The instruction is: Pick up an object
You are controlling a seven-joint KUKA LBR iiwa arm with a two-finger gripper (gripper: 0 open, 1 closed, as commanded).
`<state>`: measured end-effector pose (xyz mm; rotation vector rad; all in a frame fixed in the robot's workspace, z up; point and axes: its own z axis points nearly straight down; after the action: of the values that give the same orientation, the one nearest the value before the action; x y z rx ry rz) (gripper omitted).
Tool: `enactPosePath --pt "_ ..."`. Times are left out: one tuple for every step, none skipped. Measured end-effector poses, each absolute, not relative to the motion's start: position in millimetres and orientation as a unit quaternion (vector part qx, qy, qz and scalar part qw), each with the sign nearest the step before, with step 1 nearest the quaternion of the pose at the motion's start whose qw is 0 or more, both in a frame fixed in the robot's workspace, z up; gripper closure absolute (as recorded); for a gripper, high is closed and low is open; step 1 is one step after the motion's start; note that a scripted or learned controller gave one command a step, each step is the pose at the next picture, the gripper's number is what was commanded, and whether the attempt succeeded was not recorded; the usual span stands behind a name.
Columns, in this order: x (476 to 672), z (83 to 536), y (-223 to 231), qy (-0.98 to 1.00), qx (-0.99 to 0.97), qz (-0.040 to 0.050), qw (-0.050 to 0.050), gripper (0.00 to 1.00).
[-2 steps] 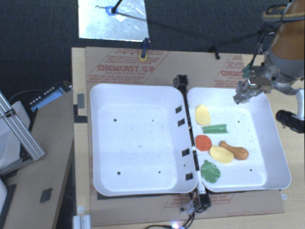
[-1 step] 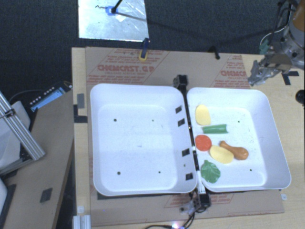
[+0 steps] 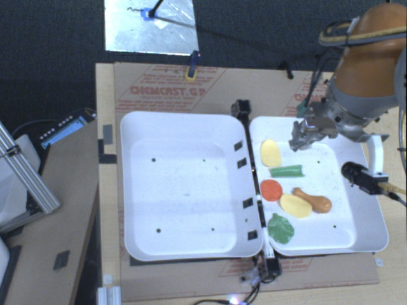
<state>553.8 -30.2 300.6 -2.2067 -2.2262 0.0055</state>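
The right bin (image 3: 356,230) holds several toy foods. A pale yellow oval piece (image 3: 271,152) lies at the back left, with a green bean-like stick (image 3: 286,170) just in front of it. Below these sit a red-orange disc (image 3: 271,190), a yellow lump (image 3: 296,205), a brown drumstick (image 3: 313,201) and a green leafy piece (image 3: 280,228). My gripper (image 3: 304,135) hangs over the back of the right bin, to the right of the pale yellow piece and above the green stick. No object shows between its fingers.
The left bin (image 3: 184,183) lies beside the right one, joined by black clips (image 3: 241,164) along the shared rim. A black cylindrical part (image 3: 359,175) juts over the right bin's right side. A shiny metal sheet (image 3: 151,16) lies behind the bench.
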Motion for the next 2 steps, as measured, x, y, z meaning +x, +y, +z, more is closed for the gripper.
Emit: enactPosePath --pt "561.3 434.2 -50.2 -0.708 -0.706 -0.0058 -0.007 1.00" --pt "589.9 292.5 -6.0 -0.710 -0.704 0.0034 0.004 1.00"
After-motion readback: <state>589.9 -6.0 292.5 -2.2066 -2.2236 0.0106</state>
